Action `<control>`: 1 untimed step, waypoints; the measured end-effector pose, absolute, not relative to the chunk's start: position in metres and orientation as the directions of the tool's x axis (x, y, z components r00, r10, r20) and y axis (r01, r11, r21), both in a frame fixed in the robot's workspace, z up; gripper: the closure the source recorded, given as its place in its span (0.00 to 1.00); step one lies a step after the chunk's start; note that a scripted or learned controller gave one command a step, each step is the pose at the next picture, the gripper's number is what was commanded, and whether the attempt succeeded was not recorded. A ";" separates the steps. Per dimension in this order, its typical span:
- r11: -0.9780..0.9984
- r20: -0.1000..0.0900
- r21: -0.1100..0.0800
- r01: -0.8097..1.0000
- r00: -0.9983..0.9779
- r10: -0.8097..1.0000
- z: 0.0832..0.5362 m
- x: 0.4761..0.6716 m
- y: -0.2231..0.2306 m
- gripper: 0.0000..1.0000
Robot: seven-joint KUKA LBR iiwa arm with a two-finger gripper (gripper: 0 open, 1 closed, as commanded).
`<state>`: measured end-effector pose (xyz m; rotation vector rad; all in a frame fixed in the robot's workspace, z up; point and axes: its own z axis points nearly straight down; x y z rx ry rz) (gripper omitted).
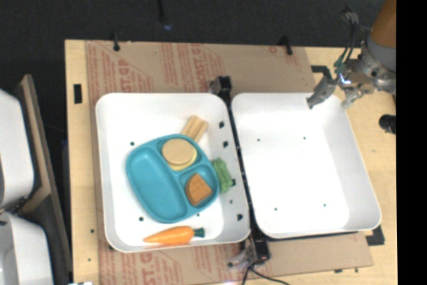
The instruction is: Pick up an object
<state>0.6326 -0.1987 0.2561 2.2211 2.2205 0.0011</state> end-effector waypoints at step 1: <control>-0.002 0.000 -0.005 1.000 0.002 1.000 0.190 0.645 -0.223 0.00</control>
